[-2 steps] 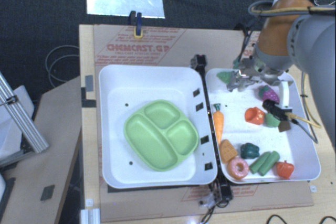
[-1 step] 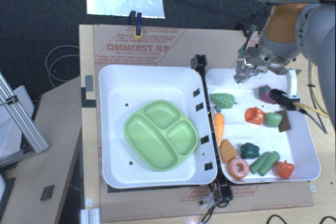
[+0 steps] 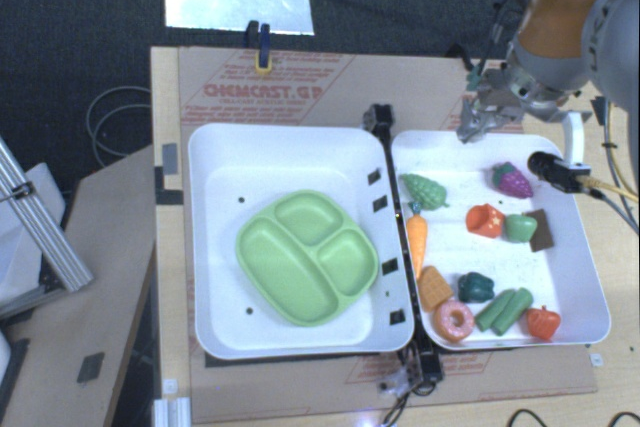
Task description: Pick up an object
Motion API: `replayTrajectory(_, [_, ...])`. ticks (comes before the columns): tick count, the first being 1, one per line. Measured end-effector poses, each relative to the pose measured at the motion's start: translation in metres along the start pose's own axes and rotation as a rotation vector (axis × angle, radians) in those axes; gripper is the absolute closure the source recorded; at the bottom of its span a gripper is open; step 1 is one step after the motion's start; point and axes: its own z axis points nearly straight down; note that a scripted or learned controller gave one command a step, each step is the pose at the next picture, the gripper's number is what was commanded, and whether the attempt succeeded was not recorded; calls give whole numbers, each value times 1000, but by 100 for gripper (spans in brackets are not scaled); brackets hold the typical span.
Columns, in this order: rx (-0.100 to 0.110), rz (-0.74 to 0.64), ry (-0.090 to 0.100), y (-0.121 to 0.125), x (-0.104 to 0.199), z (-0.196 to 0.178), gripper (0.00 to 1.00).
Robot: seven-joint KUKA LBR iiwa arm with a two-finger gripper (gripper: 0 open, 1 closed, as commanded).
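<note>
The objects to pick from lie scattered in the right bin [image 3: 600, 310]: a purple grape bunch [image 3: 513, 180] near its far edge, a green leafy piece [image 3: 424, 190] at its left side, an orange carrot [image 3: 417, 238] along the divider, a red-orange pepper [image 3: 485, 220] touching a small green item [image 3: 520, 229], and a brown block [image 3: 541, 229] just beside that. Nearer the front sit a tan piece [image 3: 433, 286], a dark green pepper [image 3: 476, 287], a pink doughnut [image 3: 454, 320], green pods [image 3: 504, 309] and a small red tomato [image 3: 543, 322].

The end effector [image 3: 478, 123] hangs over the far left corner of this bin, apart from every object; it is small and blurred, so I cannot tell whether it is open or closed, and nothing visible is gripped.

The left bin [image 3: 215, 215] holds a green divided plate [image 3: 306, 257]. Both bins rest on the worktop [image 3: 300, 85].
</note>
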Motion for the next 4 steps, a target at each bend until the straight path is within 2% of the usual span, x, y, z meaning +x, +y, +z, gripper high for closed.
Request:
replayTrajectory(1, [8,3,0,-40,15,-3,100])
replayTrajectory(2, [10,4,1,-84,31,10,100])
replayTrajectory(3, [8,1,1,-100,44,13,100])
replayTrajectory(4, [7,1,1,-104,50,11,100])
